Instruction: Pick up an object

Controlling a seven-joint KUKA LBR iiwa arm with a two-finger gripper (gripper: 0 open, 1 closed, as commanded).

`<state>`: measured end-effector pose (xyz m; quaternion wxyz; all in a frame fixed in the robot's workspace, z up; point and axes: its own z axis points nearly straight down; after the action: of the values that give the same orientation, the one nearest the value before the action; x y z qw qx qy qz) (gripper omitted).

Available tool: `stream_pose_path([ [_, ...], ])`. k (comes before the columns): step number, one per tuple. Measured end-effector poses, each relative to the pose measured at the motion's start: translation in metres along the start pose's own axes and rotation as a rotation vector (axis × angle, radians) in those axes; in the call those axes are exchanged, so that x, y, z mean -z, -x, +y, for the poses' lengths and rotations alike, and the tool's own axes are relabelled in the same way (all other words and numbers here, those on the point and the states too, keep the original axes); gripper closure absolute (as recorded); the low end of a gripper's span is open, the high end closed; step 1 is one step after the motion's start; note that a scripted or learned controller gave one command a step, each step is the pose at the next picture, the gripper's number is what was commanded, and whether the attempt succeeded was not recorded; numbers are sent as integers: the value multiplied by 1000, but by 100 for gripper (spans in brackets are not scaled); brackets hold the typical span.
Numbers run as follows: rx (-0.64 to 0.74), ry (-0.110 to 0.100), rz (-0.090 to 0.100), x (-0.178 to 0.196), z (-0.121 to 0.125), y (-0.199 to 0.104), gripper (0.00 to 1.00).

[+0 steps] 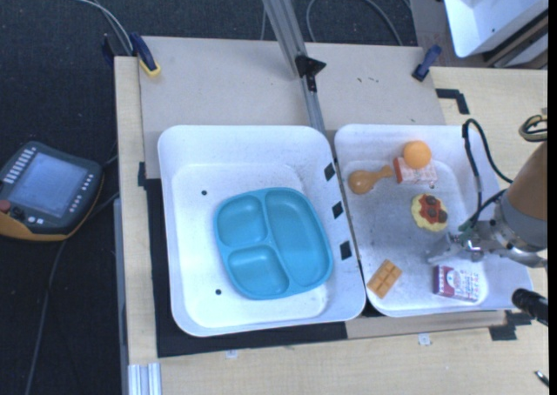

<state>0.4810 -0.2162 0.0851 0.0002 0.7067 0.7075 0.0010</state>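
The right bin (492, 177) holds several small things. An orange ball (417, 154) lies at the back beside a small white and red carton (419, 174), and a tan wooden scoop (365, 180) lies to their left. A yellow and red pizza-like toy (430, 210) sits mid-bin. An orange cracker block (384, 277) and a red and white packet (459, 283) lie near the front wall. My gripper (450, 248) hangs low over the bin floor, between the pizza toy and the packet. I see nothing held in it.
A blue three-compartment plate (274, 241) lies in the left bin (187, 210). A metal pole (287, 28) slants across the back of the bench. Black cables (474, 154) trail beside the arm at the right. A handheld pendant (48, 186) sits off the bench to the left.
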Motion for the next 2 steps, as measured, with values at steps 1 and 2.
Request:
stream_pose_path([
  [1,-1,6,-5,13,1,2,100],
  [2,1,3,-2,64,5,-8,100],
])
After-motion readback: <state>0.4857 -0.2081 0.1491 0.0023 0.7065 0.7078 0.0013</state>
